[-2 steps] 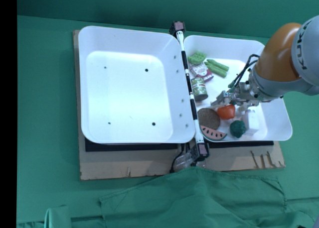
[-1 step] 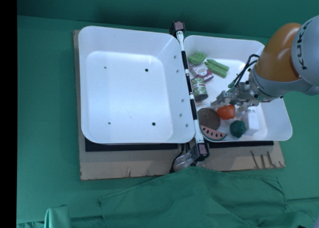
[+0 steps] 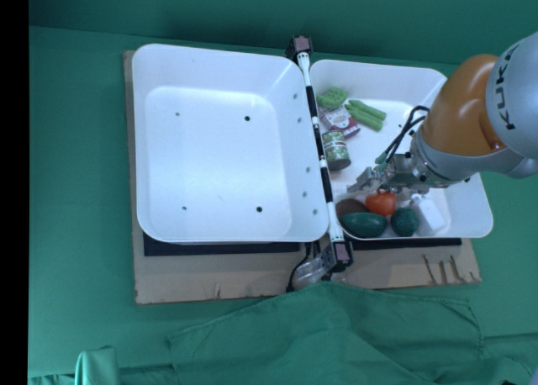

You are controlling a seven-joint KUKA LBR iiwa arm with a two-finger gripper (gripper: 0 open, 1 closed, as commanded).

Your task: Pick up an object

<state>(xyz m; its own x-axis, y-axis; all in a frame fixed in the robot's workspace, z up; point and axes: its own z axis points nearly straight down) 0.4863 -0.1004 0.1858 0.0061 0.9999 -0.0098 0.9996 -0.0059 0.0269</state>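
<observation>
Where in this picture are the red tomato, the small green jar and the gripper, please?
red tomato (image 3: 381, 203): camera view, on its top face.
small green jar (image 3: 336, 150): camera view, on its side wall.
gripper (image 3: 368, 180): camera view, at its fingertip end.

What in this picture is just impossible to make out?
- Gripper: too small and cluttered in the camera view to tell whether it is open or shut.
- Small jar: label too small to read.
- White object in the right bin: partly hidden by the arm.
- Arm's upper part: cut off by the right edge.
</observation>
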